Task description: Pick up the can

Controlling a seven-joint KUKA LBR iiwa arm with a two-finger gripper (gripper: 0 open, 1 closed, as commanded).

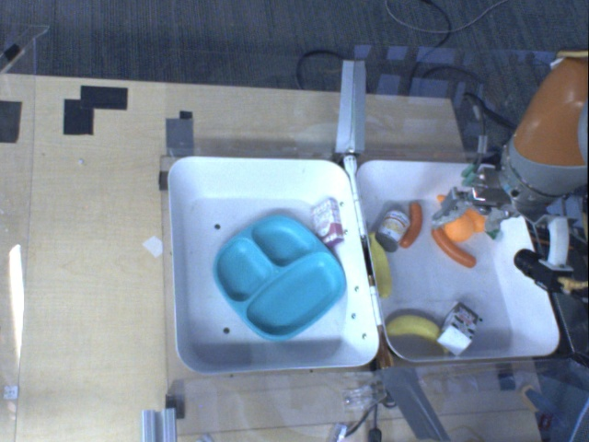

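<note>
The can is small, with a grey lid and a dark label. It lies in the right bin near that bin's left wall, beside a red-orange sausage. My gripper hangs over the upper right part of the same bin, well to the right of the can and apart from it. It sits directly above an orange carrot-like piece.
The right bin also holds a banana, a yellow piece along the left wall and a small white and black box. A blue divided plate and a small packet lie in the left bin.
</note>
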